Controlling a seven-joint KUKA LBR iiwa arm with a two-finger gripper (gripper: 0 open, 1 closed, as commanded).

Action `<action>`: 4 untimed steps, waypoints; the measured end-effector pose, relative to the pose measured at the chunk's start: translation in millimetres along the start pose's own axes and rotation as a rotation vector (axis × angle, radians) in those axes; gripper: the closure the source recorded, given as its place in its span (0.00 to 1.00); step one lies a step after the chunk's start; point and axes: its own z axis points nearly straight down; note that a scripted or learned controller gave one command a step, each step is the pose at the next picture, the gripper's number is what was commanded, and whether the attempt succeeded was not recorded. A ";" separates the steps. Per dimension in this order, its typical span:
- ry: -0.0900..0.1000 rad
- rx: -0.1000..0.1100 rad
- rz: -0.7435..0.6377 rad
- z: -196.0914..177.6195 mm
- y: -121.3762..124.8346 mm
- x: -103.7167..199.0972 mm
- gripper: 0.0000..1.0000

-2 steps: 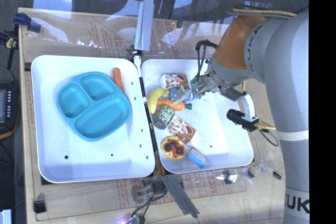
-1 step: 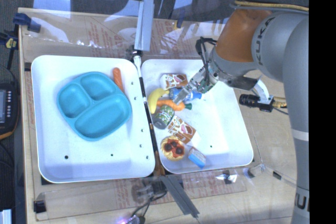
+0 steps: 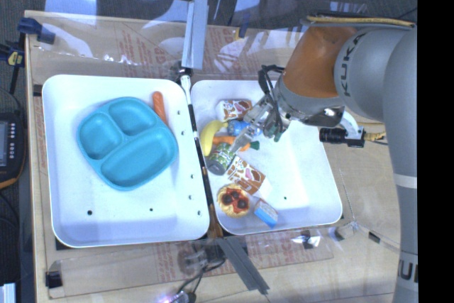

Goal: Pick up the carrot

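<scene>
The carrot (image 3: 159, 107), a small orange stick, lies in the left bin (image 3: 64, 209) against the upper right rim of the blue divided plate (image 3: 128, 142), close to the bin's right wall. My gripper (image 3: 247, 133) is down in the right bin (image 3: 312, 188), over a clutter of items next to the banana (image 3: 209, 133). It is well to the right of the carrot, across the wall between the bins. Nothing of the carrot is near it.
The right bin holds a banana, a green can (image 3: 221, 157), printed packets (image 3: 245, 174), a small fruit tart (image 3: 235, 200) and a blue packet (image 3: 266, 213). A metal bar (image 3: 193, 32) stands behind the bins. The arm's grey and orange body (image 3: 333, 74) overhangs the right bin's far right.
</scene>
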 end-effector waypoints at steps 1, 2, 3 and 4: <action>0.018 0.012 0.268 32.4 -19.4 -24.7 0.00; -0.004 0.000 0.262 9.2 -15.3 -31.8 1.00; 0.013 0.009 0.261 19.0 -17.0 -26.4 0.00; 0.023 0.015 0.307 31.0 -69.1 26.9 0.00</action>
